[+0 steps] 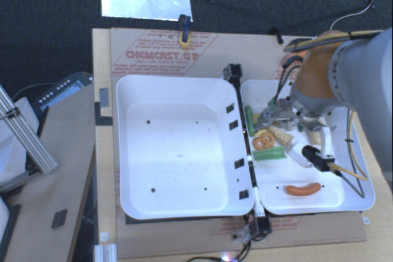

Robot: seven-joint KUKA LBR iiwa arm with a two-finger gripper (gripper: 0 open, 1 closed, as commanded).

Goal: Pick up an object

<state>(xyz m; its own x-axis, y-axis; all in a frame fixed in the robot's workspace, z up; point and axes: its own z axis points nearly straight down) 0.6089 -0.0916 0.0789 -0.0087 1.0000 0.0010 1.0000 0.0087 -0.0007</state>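
Note:
My gripper [272,115] reaches down into the right bin [344,199], near its left wall. It hovers over a cluster of small objects. A brown pretzel [264,142] lies just below it, beside a pale beige piece [280,134]. A green stick [249,119] lies along the bin's left wall, and a green flat bar [269,154] sits under the pretzel. An orange sausage [303,189] rests alone near the bin's front. The arm hides part of the bin's back half. Nothing can be seen held in the gripper.
The left bin [178,150] stands beside the right one, with a black hinged divider [242,132] between them. A yellow and blue clamp [184,30] sits on the cardboard behind the bins. A grey device [61,90] lies off the bench at left.

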